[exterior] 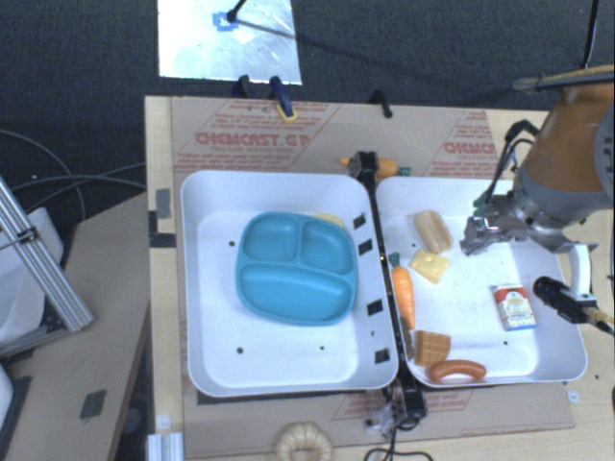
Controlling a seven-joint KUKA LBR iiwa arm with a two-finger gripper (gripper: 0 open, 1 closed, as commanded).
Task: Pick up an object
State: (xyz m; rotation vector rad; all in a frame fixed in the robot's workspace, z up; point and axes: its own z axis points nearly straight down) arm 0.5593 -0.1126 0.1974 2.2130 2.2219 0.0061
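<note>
At the near edge of the bench lies a pale braided ring (306,442), outside both bins. The right bin (555,361) holds the loose items. Nearest is a reddish sausage (455,371), touching a tan waffle-like square (431,346) just behind it. An orange carrot (404,296) lies lengthwise against the bin's left wall. To the right sits a small red-and-white carton (515,307); its printing is too small to read. Farther back are a pale yellow cheese wedge (430,265) and, beyond it, a beige bread roll (432,230).

The gripper (479,235) hangs over the far part of the right bin, right of the bread roll and apart from it. Nothing shows between its fingers; whether they are apart or together cannot be told.

The left bin (213,353) holds a blue divided plate (296,267), with a yellow item peeking out behind its far rim.

Both bins rest on a brown cardboard sheet (252,137) printed in red with "CHEMCAST GP". The cardboard covers a light wooden bench (96,286). Beyond it is dark carpet (77,56) bearing a shiny silver square (229,27).
</note>
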